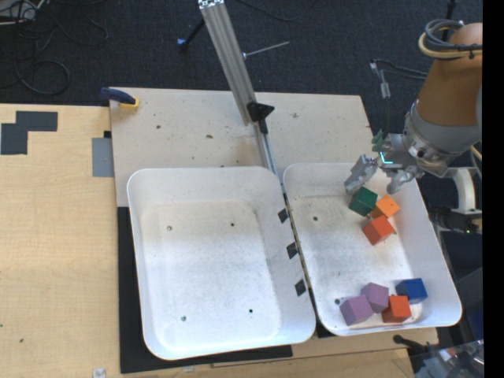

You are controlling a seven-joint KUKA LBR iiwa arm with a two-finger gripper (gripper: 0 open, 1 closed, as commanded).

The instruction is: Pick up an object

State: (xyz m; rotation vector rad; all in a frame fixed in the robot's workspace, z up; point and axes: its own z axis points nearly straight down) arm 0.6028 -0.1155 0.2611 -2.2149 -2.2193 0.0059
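The likeliest target is the small dark-green cube (pixel 363 202), lying in the right-hand shallow white bin (pixel 331 242) directly below the nearer finger of the two-finger gripper (pixel 379 178); the fingers stand spread wide, one tip (pixel 353 181) just above the green cube's upper left edge and the other (pixel 399 181) off to the right of it, and nothing sits between them, so the cube appears not yet grasped. Touching the green cube on the side toward the far finger is a small orange cube (pixel 387 206), and just beyond that, further from the fingertips, a red-orange cube (pixel 378 229); the three are packed tightly, which may explain the wide spread, though a finger could land on a neighbour. Well away from the fingers, at the bin's near corner, lie two purple blocks (pixel 366 303), a blue cube (pixel 412 290) and another orange-red cube (pixel 398 309). The left-hand white bin (pixel 205 266) sits across the divider; the grey arm (pixel 445 101) reaches in from the right, wrist tilted down over the cluster.
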